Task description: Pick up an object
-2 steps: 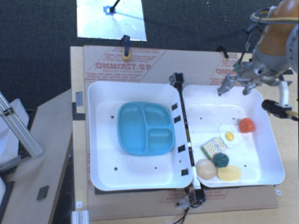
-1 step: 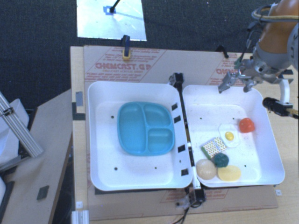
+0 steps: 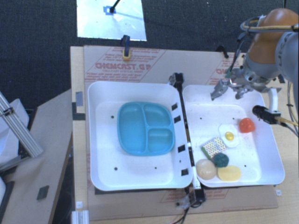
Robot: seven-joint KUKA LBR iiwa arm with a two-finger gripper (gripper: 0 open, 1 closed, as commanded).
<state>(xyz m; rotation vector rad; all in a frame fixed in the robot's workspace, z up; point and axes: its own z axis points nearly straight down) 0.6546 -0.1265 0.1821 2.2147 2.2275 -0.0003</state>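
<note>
My gripper (image 3: 229,91) hangs over the far edge of the right bin (image 3: 205,101), open, with nothing between its fingers. The objects lie nearer the front of that bin: a red-orange ball (image 3: 246,125) at the right, a fried-egg toy (image 3: 228,136) beside it, a patterned green and white block (image 3: 214,147), a dark teal ball (image 3: 221,160), a beige round piece (image 3: 206,169) and a yellow piece (image 3: 229,173). All of them lie well apart from the gripper.
The left bin (image 3: 100,125) holds a blue divided plate (image 3: 145,129). A black-clipped divider (image 3: 183,125) separates the two bins. Cardboard lies beneath them, and a shiny square sheet (image 3: 111,12) sits on the dark floor beyond.
</note>
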